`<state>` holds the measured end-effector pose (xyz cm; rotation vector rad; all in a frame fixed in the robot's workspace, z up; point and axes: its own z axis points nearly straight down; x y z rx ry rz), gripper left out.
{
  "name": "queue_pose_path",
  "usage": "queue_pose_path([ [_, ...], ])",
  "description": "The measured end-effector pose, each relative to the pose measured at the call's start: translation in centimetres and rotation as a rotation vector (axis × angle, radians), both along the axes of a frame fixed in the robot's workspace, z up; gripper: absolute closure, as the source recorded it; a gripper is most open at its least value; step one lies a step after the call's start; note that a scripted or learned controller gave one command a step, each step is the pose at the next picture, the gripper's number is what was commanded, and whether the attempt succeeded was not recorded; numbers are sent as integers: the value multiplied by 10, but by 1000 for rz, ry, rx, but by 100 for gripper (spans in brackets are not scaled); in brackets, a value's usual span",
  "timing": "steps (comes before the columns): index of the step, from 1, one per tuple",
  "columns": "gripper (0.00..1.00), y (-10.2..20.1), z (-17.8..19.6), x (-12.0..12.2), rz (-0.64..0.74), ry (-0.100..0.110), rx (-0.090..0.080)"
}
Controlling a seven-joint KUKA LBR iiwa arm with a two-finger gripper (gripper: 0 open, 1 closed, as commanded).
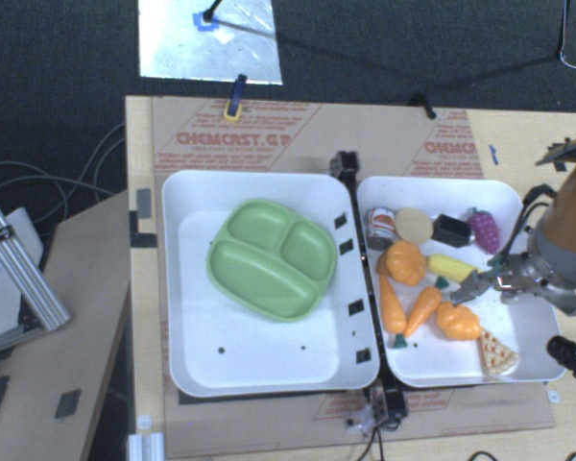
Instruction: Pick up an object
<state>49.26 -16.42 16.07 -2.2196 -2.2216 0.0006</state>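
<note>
While toy food crowds the right bin point(530, 207), the gripper point(472, 289) hovers near its right edge, grip state unclear.

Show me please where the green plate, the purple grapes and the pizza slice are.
green plate point(269, 257): camera view, left bin, on its middle dividers.
purple grapes point(483, 227): camera view, right bin, middle of the bunch.
pizza slice point(496, 353): camera view, right bin, middle of the slice.

Robotics lab, cardboard-topped bench point(269, 133) with two white bins point(187, 286), aluminium framing point(14, 257), loose cables point(86, 176) on dark carpet
</note>
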Motion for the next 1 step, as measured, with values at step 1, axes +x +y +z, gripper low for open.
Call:
queue_pose_path([
  [1,0,2,-46,9,0,0,0],
])
